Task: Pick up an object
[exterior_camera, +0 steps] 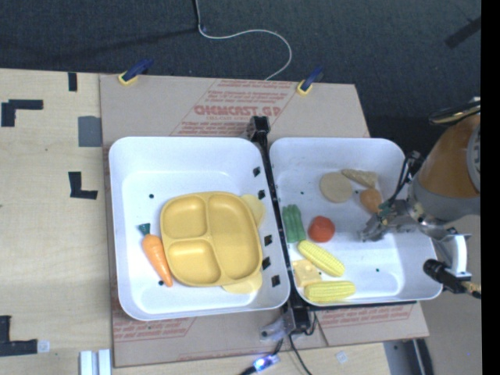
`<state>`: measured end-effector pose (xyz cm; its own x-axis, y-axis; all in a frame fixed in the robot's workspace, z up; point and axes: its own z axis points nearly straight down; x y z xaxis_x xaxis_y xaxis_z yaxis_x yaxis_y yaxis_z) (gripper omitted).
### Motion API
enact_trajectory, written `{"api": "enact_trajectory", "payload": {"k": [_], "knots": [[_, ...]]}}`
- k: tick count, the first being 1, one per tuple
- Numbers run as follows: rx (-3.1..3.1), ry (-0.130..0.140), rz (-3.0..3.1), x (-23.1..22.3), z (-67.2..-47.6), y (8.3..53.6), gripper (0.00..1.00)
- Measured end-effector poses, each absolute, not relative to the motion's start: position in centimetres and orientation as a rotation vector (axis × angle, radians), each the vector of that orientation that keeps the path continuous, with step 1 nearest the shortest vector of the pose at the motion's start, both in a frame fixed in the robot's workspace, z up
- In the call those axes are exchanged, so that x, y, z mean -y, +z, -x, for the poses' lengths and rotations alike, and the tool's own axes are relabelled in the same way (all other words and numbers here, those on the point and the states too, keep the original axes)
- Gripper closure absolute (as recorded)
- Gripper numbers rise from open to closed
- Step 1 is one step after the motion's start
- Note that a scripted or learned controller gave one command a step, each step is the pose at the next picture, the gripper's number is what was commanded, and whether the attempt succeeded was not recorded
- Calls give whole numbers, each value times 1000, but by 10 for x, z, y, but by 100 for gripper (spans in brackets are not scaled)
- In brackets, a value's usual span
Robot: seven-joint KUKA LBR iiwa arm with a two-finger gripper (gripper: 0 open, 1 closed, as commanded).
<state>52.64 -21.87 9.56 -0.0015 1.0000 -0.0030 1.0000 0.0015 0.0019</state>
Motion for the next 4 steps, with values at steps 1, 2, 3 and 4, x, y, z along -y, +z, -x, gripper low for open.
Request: {"api": "enact_trajectory", "payload": {"k": [1,2,3,4], "knots": [[-2222,2,-2218,213,-530,139,100],[-2222,2,-2218,209,-529,182,100],[-2221,2,-2217,209,-530,227,100],[-2230,2,-2215,158,-549,236,100]]}}
